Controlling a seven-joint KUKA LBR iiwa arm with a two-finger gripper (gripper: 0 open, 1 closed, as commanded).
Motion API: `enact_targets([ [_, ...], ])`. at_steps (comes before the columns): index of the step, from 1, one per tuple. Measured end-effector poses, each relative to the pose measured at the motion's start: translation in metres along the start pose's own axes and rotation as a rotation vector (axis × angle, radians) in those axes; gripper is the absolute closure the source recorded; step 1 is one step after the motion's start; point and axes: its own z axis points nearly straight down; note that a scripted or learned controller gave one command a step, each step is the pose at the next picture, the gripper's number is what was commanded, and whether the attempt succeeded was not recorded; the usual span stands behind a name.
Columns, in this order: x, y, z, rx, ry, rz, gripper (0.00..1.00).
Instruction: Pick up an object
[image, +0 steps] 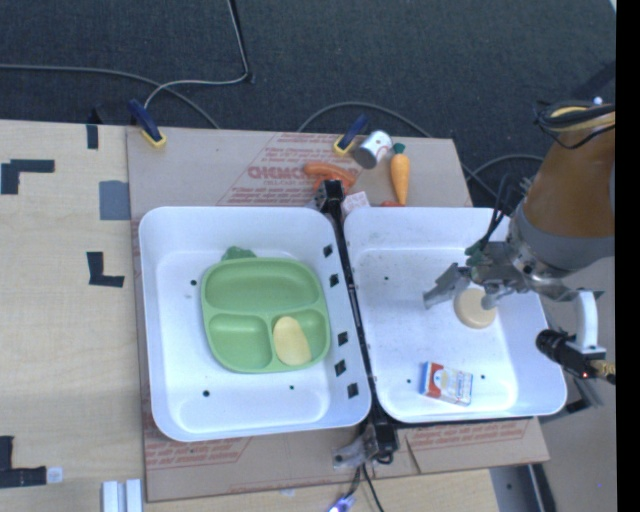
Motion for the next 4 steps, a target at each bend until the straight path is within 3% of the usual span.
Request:
enact_targets([
  [1,-0.043,0.040,0.028,0.001,-0.001,0.001,0.00],
  [2,-0.106,0.048,0.076,0.001,-0.001,0.002,0.00],
  [3,-0.111,0.048,0.154,-0.009,-0.005,0.001,0.00],
  [4,-0.059,0.071,0.155,-0.008,-0.002,-0.001,0.00],
])
